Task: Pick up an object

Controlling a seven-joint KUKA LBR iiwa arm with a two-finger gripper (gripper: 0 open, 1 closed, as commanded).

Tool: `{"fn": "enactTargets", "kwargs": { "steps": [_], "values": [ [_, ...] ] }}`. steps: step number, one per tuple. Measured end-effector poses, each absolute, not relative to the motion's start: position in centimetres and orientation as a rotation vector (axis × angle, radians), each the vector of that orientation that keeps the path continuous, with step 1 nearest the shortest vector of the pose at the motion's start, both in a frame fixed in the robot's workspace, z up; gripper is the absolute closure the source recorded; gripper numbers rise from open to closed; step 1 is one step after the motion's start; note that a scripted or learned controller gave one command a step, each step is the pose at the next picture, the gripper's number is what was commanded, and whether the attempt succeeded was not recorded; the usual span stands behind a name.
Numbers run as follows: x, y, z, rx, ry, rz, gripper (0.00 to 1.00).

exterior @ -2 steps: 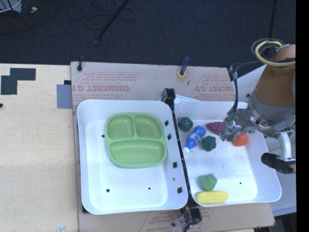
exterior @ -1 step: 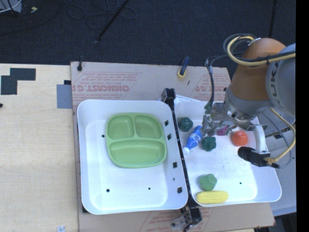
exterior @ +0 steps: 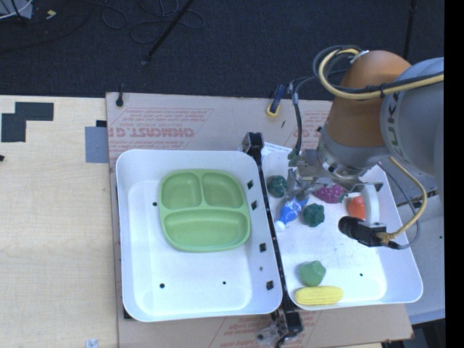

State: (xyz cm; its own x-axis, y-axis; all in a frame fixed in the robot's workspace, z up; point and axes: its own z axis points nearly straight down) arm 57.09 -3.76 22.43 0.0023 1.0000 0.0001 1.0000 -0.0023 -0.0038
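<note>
Left bin [exterior: 138, 267]: a green divided plate [exterior: 204, 210] lying flat toward its upper middle, three compartments up, near the wall shared with the other bin. Right bin [exterior: 377, 285]: a dark green lump [exterior: 276, 186] up by that dividing wall; just below and right of it a small blue-and-white object [exterior: 290, 212]; touching or nearly touching that, a dark green piece [exterior: 313, 214]. Gripper [exterior: 299, 188] down low among these three, above the blue-and-white object; open or closed, cannot tell, nothing seen between its tips. Purple bunch [exterior: 331, 193] just right of the gripper, partly under the wrist. Orange-red object [exterior: 355, 207] further right. Near the front wall, a lighter green lump [exterior: 312, 272] and just below it a yellow corn cob [exterior: 319, 295] lying on its side
</note>
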Motion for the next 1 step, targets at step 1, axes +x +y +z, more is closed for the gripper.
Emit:
{"fn": "enactTargets", "kwargs": {
  "steps": [1],
  "values": [
    [57.8,0.27,22.73,-2.223,-2.217,0.004,1.0]
  ]
}}
